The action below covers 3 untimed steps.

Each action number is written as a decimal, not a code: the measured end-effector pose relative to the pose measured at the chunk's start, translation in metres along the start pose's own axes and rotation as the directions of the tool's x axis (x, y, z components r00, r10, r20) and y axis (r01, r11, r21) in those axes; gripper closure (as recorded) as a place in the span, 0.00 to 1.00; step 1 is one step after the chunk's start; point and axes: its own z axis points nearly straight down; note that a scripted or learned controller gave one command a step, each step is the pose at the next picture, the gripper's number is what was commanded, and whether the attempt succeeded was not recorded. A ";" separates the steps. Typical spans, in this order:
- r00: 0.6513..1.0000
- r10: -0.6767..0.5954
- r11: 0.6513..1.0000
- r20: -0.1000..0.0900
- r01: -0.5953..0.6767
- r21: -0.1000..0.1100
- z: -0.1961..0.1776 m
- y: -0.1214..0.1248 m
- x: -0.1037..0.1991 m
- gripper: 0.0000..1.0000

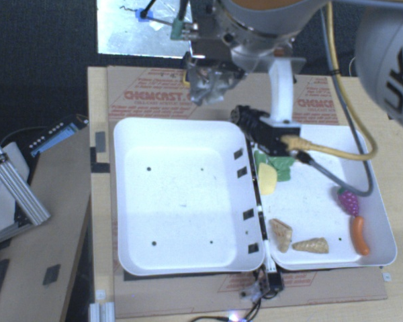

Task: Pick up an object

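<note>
**Counter scene, pick not yet made:** a grey robot arm's pincer (pixel 207 86) is pictured over the printed cardboard sheet (pixel 148 96), just behind the left shallow white bin (pixel 181 200) and well apart from every candidate object. Whether it is released or clenched cannot be told, as the metal is blurred, though nothing is seen gripped in it.

All the pickable items are gathered in the right shallow white bin (pixel 383 247):
- A green leafy plastic piece (pixel 280 166) is set beside the dividing wall.
- A pale yellow wedge (pixel 266 178) is touching it.
- A small purple grape bunch (pixel 348 201) and an orange carrot-like stick (pixel 360 235) are placed near the view's right rim.
- Two tan crust-like pieces (pixel 281 233), perhaps toy bread, are laid near the front edge.

The task is judged to be at the approach step. For the next move, the pincer would need to be carried over one item, spread around it and lowered.
</note>
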 end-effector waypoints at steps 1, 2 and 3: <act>1.000 0.008 1.000 0.009 -0.009 0.018 -0.004 -0.026 -0.081 1.00; 1.000 0.001 0.999 0.014 -0.002 0.034 0.196 -0.030 -0.053 1.00; 1.000 0.001 1.000 0.004 -0.001 0.004 0.048 -0.019 -0.063 1.00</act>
